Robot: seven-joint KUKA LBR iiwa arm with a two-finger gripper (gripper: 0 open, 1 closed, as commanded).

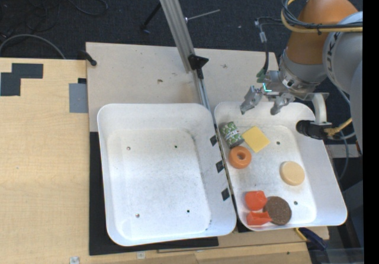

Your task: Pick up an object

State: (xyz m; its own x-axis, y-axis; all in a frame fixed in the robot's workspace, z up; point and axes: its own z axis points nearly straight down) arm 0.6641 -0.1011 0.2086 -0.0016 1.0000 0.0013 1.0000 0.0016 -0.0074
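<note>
My gripper (263, 104) hangs over the far rim of the right bin (314, 165), its two fingers spread open with nothing between them. Below it in that bin lie a yellow square block (256, 138), a green patterned can (231, 133) and an orange ring (240, 157). Nearer the front are a cream round disc (292, 173), a brown round disc (277, 210) and two red-orange pieces (256, 200).
The left bin (157, 171) sits beside the right one, bare but for specks. A slanted aluminium bar (177, 26) runs down to the gap between the bins. Black clips line the shared rim (218, 165).
</note>
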